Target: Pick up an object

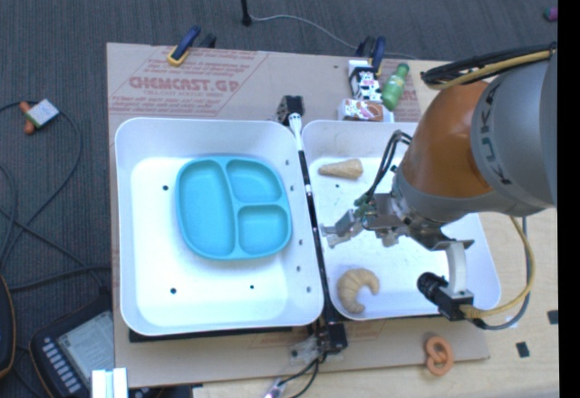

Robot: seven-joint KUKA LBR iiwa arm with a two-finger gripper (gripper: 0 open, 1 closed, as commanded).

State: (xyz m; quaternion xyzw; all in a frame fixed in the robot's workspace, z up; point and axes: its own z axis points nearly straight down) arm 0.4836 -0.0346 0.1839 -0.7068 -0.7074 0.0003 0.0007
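In the right bin (485,283) lie two pastry-like objects. A tan cone-shaped piece (341,169) rests near the far wall and a croissant (358,287) sits near the front wall. My gripper (345,227) hangs low over the bin floor between them, close to the left wall. It is apart from both, and nothing shows in it. The grey arm with its orange band (449,147) covers the right half of this bin. A blue divided plate (233,207) lies in the left bin (145,296).
The ridge between the bins (309,206) runs just left of the gripper. Behind the right bin stand a green bottle-like item (394,86) and a small box (363,108). An orange ring (439,354) lies on the board in front.
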